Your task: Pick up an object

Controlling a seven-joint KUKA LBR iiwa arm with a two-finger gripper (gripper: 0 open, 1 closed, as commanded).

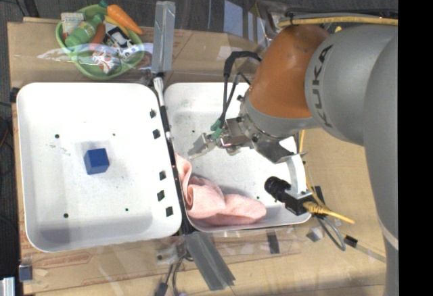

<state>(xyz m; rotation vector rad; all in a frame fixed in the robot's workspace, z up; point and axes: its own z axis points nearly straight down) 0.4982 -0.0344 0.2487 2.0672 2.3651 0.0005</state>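
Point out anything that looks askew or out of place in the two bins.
The crumpled pink cloth in the right white bin rides up the bin's left wall by the divider, not lying flat on the floor. The small blue cube in the left white bin sits squarely. Nothing looks spilled or damaged.

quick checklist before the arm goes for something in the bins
1. Target in reach: pink cloth lies in the right bin, near its front edge: ok.
2. Tool over the right bin, above and apart from the cloth: ok.
3. Tool carrying nothing: cannot tell, its tip is too small to read.
4. Other candidate: blue cube sits alone in the left bin, free on all sides: ok.
5. Cloth partly draped against the divider between bins, which may hinder a clean grasp: not ok.
6. Green bowl of toys is outside the bins, out of the way: ok.
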